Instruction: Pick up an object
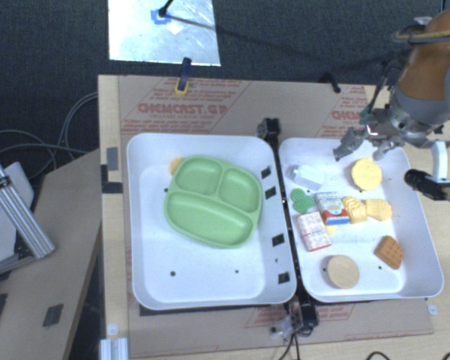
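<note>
My gripper (pixel 364 145) hangs over the far part of the right bin (pixel 427 276). Its two fingers (pixel 346 145) are spread, so it is open with nothing between them. Just in front of it lies a yellow round disc (pixel 367 175). Further into the bin are a white crumpled piece (pixel 307 176), a green toy (pixel 301 199), a small red and white carton (pixel 331 207), a pink and white box (pixel 313 231), a yellow toy (pixel 376 210), a brown waffle (pixel 388 252) and a tan round disc (pixel 342 271).
The left bin (pixel 146 276) holds a green divided plate (pixel 214 199), with a small orange item (pixel 176 165) peeking out at its far left edge. A black divider (pixel 281 201) runs between the bins. The arm's black part (pixel 427 182) reaches over the right bin's right rim.
</note>
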{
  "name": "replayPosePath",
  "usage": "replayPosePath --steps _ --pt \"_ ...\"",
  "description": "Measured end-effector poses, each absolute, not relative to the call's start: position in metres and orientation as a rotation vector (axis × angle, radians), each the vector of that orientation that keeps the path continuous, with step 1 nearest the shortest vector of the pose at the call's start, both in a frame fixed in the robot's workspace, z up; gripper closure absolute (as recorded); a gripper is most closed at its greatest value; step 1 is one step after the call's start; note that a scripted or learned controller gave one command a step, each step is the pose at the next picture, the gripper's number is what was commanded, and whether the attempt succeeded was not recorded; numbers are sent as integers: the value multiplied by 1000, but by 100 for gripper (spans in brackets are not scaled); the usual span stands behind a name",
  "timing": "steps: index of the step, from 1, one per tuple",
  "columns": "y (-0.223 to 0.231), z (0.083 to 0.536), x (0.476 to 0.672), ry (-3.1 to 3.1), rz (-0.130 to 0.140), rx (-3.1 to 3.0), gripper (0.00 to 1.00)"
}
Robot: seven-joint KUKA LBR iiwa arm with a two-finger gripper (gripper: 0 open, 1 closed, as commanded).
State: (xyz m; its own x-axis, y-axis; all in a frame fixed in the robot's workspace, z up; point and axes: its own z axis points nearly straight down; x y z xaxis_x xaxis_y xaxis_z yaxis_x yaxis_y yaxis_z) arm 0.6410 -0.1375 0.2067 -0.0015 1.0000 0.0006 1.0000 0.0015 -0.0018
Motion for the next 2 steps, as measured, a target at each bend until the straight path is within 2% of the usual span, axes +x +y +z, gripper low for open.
replayPosePath --steps 1,2 --pt "-130 148 644 -2226 0 -2216 0" --pt "-134 96 644 -2225 -18 -2222 0"
